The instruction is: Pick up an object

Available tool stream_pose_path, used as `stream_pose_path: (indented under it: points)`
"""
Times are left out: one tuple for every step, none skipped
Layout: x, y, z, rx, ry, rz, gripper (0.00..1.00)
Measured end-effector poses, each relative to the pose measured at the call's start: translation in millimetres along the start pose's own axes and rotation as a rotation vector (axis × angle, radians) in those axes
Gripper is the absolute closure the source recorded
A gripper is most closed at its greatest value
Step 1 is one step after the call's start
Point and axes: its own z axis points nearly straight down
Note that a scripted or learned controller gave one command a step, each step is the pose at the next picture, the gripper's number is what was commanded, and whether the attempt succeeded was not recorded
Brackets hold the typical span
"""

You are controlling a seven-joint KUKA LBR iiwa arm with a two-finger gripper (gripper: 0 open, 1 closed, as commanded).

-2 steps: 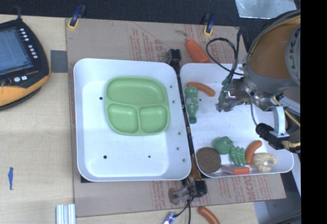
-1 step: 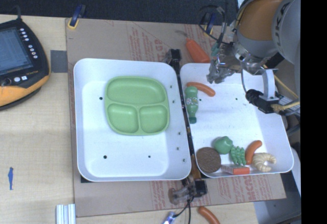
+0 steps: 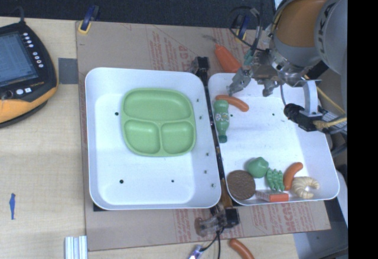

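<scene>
Sausage (image 3: 232, 102) below open gripper (image 3: 254, 82).

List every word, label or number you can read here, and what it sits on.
None can be read.
Red print on the cardboard sheet: too blurred.
Screen and buttons of the pendant: too small.
Label on the green bottle: illegible.

The arm (image 3: 316, 16) is bulky and rounded, grey with a broad orange band above the wrist. Thin dark cables (image 3: 248, 22) loop beside its metal gripper (image 3: 254, 78).
</scene>
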Motion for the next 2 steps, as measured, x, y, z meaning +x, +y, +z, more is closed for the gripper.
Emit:
stream_pose_path:
  points:
    - [-64.6,28.6,80.8,0.003,-0.001,0.003,0.0]
    - [-52.2,40.2,141.7,-0.005,-0.008,0.003,0.0]
